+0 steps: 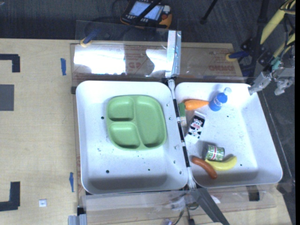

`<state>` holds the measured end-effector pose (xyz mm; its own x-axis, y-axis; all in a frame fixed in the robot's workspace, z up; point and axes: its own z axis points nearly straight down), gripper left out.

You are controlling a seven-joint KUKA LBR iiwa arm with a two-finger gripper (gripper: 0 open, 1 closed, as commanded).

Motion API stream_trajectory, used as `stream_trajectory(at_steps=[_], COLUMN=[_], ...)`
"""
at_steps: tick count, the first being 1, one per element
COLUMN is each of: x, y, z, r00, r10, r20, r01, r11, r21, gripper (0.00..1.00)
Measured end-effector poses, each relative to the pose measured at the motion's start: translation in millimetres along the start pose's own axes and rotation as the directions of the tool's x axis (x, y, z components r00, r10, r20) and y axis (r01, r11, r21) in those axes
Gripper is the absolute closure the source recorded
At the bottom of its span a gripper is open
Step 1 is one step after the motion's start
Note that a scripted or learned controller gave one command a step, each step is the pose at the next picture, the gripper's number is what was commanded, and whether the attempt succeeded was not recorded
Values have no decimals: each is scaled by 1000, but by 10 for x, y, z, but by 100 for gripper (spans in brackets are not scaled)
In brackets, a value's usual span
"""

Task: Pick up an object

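Several objs lie in the right bin [262, 139]: banana [225, 163] touching a small can [214, 152], bottle [218, 100] by the carrot [196, 104]. Gripper [276, 76] hangs off the bin's far-right corner; can't tell jaw state. Risk, imo: banana and can touch, so closing there could shove one aside.

Two white bins [89, 139]; one green divided plate [136, 121], carrot [196, 104], bottle [217, 100], carton [196, 125], can [214, 152], banana [227, 163], sausage [204, 167].
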<state>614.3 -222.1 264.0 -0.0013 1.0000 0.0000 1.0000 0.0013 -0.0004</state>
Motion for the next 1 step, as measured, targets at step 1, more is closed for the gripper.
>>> stream_trajectory(at_steps=[1], x=[281], y=[449], z=[1076], r00=[991], r10=[-132], r20=[0], r01=[132], r11=[991], r21=[0], gripper=[0])
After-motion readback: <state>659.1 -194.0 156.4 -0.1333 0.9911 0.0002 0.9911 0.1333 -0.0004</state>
